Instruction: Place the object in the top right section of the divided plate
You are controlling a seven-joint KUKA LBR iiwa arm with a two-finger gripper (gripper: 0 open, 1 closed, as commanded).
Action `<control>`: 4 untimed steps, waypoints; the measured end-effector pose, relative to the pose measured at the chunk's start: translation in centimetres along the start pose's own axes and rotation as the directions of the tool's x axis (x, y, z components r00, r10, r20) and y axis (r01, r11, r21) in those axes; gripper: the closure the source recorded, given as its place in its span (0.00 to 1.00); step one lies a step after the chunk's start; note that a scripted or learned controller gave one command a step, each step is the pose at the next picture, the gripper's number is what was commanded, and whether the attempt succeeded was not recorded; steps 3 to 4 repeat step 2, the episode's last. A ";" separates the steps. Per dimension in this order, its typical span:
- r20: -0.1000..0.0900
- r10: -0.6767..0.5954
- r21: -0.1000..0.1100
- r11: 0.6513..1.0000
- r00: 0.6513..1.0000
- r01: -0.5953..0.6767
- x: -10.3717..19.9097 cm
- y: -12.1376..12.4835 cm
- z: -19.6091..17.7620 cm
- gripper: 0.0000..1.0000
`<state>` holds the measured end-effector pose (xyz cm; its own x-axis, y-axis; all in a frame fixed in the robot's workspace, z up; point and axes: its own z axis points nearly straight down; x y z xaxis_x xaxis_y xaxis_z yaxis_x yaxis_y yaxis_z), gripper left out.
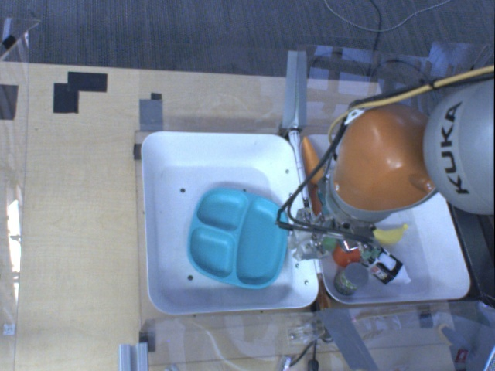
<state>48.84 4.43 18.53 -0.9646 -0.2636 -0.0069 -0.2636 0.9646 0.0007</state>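
A light blue divided plate [238, 237] lies in the left white bin [170, 168], with two small sections on its left and one long section on its right. The arm's orange band [379, 161] hangs over the right bin [452, 273]. Below it, the gripper [321, 238] sits low at that bin's left side, close to the wall between the two bins and just right of the plate's edge. The wrist hides most of the gripper. Small objects lie under and beside it: a red piece [341, 251], a grey round piece [347, 281] and a yellow piece [391, 234].
A long orange object [309, 159] lies along the right bin's left wall at the back. A black and white item [386, 268] rests near the yellow piece. Cables run from the wrist across the divider. Bare bin floor surrounds the plate.
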 end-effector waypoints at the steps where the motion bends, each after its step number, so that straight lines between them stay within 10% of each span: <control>1: 0.015 -0.448 0.013 0.894 0.894 0.448 -0.3 -9.4 -8.1 1.00; 2: 0.014 -0.448 0.012 0.894 0.894 0.448 -0.2 -9.3 -8.1 0.00; 4: 0.014 -0.448 0.012 0.894 0.894 0.448 -0.2 -9.3 -8.1 0.00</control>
